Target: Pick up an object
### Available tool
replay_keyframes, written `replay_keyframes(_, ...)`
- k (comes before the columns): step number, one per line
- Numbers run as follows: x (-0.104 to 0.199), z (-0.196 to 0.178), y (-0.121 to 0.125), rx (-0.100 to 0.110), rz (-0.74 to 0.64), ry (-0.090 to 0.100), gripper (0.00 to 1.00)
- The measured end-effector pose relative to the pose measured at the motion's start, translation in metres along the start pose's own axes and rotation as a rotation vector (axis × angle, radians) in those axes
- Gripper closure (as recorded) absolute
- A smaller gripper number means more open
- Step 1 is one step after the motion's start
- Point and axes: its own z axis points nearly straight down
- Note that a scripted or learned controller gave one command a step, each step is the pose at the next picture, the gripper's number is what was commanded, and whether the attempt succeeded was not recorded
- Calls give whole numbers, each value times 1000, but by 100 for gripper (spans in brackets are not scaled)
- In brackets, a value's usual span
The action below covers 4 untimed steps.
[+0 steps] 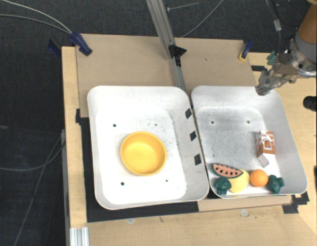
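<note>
Targets: your pickable toys sit along the right bin's [235, 99] near edge: watermelon slice [228, 169], lemon [240, 181], orange [258, 178], two green pieces [223, 185], small carton [265, 143].
Hand: the hand [264, 87] hovers over that bin's far right corner, carrying nothing; its opening you cannot tell.
Direction: the carton lies nearest, straight toward the bin's near side.
Beyond: yellow bowl [143, 152] in the left bin [104, 137].

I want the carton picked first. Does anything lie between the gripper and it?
Nothing visible does. The gripper hangs over the right bin's far rim, and only bare bin floor lies between it and the carton. The fruit sits nearer the camera, beyond the carton.
</note>
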Motion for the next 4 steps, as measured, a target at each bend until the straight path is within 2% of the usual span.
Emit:
replay_keyframes(1, 59, -4, 5, 7, -3, 3, 100)
replay_keyframes(2, 105, 9, 15, 16, -3, 4, 100)
replay_keyframes(3, 151, 20, 10, 22, -3, 5, 100)
replay_keyframes(4, 197, 32, 17, 21, -3, 4, 100)
